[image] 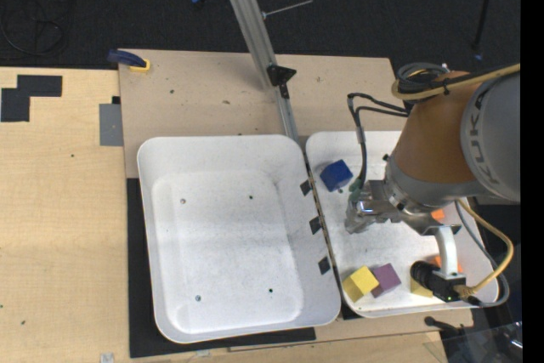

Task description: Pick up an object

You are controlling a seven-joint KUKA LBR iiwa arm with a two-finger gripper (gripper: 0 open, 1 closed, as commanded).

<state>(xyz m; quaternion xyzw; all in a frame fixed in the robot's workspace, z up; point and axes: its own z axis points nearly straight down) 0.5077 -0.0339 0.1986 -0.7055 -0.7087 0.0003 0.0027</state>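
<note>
Matt white plastic bins [170, 157] on a pale wooden bench [204, 89] — ribbed metal rail [246, 8], dull sheen.

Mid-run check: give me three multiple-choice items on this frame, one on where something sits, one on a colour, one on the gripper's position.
1. Where is the blue cube?
A. in the left bin
B. in the right bin, near its far left corner
C. on the bare bench

2. What colour is the block touching the yellow block?
A. purple
B. green
C. red

3. Where is the gripper in this view?
A. over the left bin
B. outside both bins, above the bench
C. over the right bin, between the blue cube and the yellow block

Key:
1 B, the cube lies inside the right bin by its far left corner.
2 A, the purple block sits against the yellow one near the bin's front edge.
3 C, the gripper hangs over the right bin's floor, apart from all three blocks.
</note>
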